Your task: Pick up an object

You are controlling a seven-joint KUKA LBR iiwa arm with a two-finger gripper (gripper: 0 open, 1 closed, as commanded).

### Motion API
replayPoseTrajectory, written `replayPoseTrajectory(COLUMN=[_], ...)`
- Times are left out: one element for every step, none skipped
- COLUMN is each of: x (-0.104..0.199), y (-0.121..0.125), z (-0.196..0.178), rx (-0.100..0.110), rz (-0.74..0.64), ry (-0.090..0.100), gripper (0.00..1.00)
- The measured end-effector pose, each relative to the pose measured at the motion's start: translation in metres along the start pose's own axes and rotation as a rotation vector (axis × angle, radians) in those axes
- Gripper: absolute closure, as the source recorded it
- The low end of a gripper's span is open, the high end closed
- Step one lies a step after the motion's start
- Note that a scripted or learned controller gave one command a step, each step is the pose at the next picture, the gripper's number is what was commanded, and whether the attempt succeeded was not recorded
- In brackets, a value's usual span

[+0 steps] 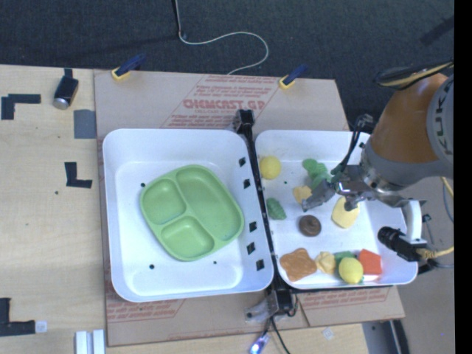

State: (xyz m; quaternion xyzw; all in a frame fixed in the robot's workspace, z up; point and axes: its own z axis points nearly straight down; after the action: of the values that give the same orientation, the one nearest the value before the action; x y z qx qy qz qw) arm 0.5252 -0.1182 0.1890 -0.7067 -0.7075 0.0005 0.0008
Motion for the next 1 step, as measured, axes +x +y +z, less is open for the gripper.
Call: replayPoseTrajectory(x=[0.0240], y=[-0.0430], z=[0.0439], rx=[0.009], rz=[0.001], ry=[0.003], gripper=[0.00])
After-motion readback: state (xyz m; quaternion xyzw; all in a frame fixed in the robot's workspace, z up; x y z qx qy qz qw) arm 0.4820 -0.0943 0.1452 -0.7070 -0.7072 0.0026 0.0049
